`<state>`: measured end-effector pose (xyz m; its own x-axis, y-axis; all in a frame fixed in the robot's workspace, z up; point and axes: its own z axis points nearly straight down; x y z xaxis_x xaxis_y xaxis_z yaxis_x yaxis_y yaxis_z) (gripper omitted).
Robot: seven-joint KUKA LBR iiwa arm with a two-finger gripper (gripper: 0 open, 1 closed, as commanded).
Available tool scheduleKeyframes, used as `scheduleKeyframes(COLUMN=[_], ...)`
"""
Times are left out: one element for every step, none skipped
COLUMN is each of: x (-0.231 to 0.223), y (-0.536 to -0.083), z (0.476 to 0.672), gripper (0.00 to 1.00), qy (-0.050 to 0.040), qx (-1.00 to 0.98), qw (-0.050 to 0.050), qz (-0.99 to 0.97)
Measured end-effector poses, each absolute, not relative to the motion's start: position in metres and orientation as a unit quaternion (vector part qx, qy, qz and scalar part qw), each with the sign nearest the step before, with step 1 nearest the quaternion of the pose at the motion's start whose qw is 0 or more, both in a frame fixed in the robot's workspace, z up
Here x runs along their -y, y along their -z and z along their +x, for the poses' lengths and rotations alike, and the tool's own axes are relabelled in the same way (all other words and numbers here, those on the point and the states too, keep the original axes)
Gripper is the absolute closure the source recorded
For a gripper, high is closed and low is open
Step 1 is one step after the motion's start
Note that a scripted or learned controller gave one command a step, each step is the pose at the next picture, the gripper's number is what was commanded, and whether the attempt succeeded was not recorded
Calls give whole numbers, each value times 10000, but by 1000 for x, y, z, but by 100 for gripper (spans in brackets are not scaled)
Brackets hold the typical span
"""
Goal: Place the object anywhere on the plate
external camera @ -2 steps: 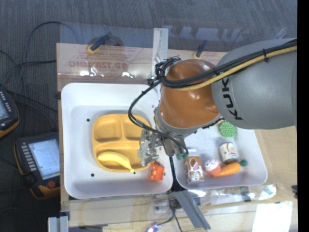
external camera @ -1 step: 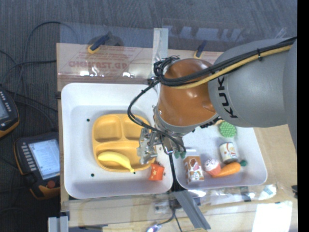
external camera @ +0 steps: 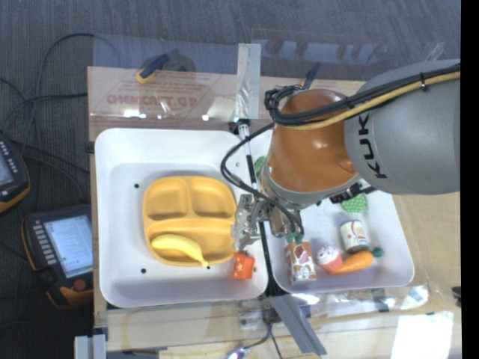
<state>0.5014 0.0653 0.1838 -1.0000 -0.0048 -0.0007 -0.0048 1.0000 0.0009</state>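
A banana (external camera: 178, 247) lies in the long bottom compartment of the yellow divided plate (external camera: 188, 194), left of centre in the left bin (external camera: 120, 163). An orange carton (external camera: 242, 265) sits just off the plate's lower right corner. The gripper (external camera: 254, 226) hangs over the plate's right edge; how far it's open, I cannot tell. To the right, the other bin (external camera: 393, 268) has a carrot (external camera: 350, 262), a can (external camera: 354, 235) and a small box (external camera: 300, 262).

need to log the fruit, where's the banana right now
In the camera view, the banana lies in the front compartment of the yellow plate in the left bin.
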Motion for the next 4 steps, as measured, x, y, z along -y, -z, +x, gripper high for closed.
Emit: scheduleKeyframes(x=[-28, -16, -47, -93], y=[-184, -279, -249, -232], z=[531, 521, 542, 549], gripper=[100, 100, 100, 100], qy=[0, 2, -8, -5], qx=[-9964, -9998, -9999, -9998], qw=[4, 19, 7, 0], qz=[844, -202, -105, 209])
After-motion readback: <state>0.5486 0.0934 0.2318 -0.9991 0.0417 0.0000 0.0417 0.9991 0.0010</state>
